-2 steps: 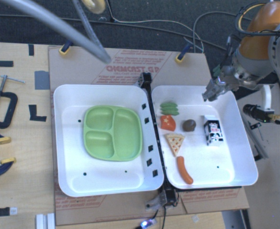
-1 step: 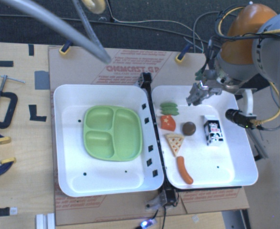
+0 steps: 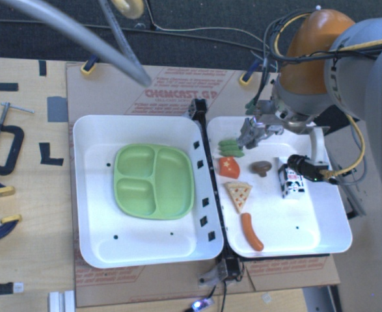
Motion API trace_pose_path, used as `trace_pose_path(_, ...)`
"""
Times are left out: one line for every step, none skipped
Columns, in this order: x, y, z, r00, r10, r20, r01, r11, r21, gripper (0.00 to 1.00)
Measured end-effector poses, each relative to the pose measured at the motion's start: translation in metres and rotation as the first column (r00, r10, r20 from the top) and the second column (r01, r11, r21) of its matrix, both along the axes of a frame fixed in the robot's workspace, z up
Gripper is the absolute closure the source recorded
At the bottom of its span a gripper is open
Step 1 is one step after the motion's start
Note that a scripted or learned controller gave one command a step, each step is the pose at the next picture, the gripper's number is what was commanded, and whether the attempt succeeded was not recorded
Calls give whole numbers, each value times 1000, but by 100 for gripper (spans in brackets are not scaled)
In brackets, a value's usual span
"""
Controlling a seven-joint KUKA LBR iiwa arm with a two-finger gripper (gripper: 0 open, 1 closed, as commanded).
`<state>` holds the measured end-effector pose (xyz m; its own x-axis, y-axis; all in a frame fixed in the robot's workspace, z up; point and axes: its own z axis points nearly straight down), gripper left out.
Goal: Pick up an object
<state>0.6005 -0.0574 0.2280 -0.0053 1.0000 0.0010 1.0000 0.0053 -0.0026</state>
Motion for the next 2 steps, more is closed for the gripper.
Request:
trace_pose_path(-5,51,9,1000,1,1,-1,1000,0,100)
trace_pose_path(-3,104,14,1000,1,1,-1,1000,0,100)
